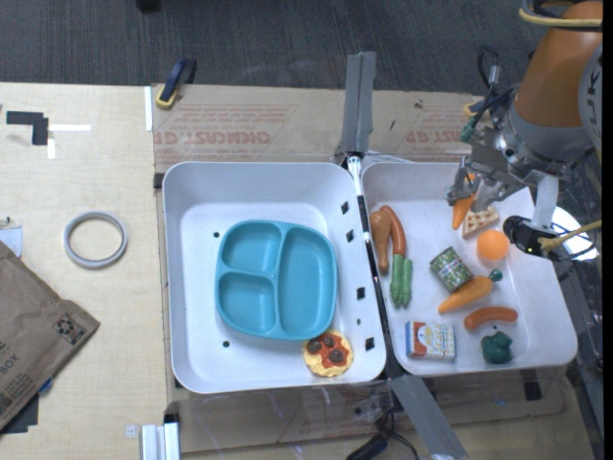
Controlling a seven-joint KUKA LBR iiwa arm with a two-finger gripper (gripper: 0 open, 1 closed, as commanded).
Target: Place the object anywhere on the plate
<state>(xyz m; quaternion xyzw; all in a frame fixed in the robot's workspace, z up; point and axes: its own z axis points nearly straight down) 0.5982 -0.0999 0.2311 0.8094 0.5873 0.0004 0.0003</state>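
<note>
1. The gripper (476, 192) hangs low over the far end of the right bin (560, 338); from here I cannot tell whether it is closed on anything.
2. Just under it lies a toast slice (481, 221), with a small orange piece (461, 212) at its left, touching or nearly so. Which one it is after, I cannot say.
3. The toast looks like a light, stiff toy, probably slick plastic; pinching across its flat edges seems safest.
4. An orange ball (492, 245) sits just beside it and would likely roll.
5. The blue plate (278, 279) lies well apart, in the left bin (192, 286).
</note>
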